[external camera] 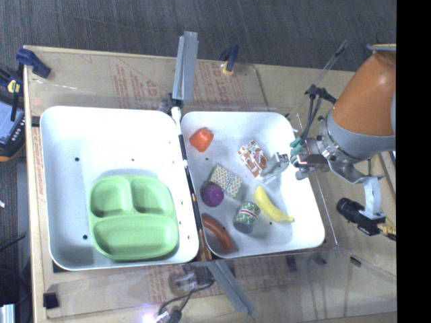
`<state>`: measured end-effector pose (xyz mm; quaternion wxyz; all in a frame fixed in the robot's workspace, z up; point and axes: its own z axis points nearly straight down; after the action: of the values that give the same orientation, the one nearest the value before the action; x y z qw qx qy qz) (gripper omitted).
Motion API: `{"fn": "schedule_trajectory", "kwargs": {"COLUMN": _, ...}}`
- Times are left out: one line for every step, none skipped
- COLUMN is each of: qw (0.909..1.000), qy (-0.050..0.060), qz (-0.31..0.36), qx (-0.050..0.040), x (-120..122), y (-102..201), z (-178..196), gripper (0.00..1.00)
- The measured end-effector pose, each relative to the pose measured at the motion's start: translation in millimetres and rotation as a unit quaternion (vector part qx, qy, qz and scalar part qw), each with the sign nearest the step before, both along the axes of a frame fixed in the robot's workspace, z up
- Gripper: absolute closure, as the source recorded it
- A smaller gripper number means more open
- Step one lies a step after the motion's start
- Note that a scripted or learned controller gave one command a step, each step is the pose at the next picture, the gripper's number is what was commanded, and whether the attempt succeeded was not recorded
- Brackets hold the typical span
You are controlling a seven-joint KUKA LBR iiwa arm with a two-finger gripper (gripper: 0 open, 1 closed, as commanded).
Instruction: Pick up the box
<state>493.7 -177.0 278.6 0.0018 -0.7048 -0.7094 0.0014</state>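
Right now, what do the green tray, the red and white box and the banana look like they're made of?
Green tray: likely moulded plastic, matte, one even colour with rounded compartments. Box: probably printed cardboard, with flat faces and a red and white pattern. Banana: possibly a plastic toy, since its yellow is smooth and unmarked, though the view cannot settle that.

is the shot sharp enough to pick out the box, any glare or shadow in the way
Camera view: lighting is even and soft, and the right bin is bright white without washing out its contents. The patterned box reads clearly beside the gripper, though its print is too soft to read. Shadows under the banana are faint. A small glare spot sits on the bench's front edge.
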Motion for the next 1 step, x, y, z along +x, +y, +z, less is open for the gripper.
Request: {"fn": "schedule_trajectory", "kwargs": {"qw": 0.9982, "qy": 0.001, "qz": 0.059, "qx": 0.0002, "x": 34.9, "y": 15.3, "z": -134.5, "gripper": 0.00}}
